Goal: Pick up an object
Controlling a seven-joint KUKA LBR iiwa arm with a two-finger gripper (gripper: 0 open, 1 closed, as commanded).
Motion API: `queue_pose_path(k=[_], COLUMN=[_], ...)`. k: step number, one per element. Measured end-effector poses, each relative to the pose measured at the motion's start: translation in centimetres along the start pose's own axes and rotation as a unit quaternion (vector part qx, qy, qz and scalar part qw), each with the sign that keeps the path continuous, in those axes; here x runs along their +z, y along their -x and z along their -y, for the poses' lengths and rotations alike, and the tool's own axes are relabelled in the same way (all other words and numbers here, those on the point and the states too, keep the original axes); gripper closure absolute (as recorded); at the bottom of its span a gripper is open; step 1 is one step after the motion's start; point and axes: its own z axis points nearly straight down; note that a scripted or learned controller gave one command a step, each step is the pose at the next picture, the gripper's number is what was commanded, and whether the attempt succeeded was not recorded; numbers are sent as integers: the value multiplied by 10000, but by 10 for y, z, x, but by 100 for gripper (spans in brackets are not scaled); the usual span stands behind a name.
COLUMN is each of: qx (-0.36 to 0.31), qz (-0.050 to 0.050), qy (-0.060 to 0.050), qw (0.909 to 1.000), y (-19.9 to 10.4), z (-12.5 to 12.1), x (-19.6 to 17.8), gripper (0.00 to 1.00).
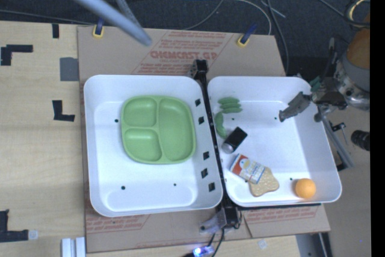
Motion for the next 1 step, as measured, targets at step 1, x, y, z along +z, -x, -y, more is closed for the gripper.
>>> queue_pose_path(k=[1], qx=[-21], qz=[12], qy=[61], qw=[10000], y=[-1], z=[-2], x=[-7], gripper=[0])
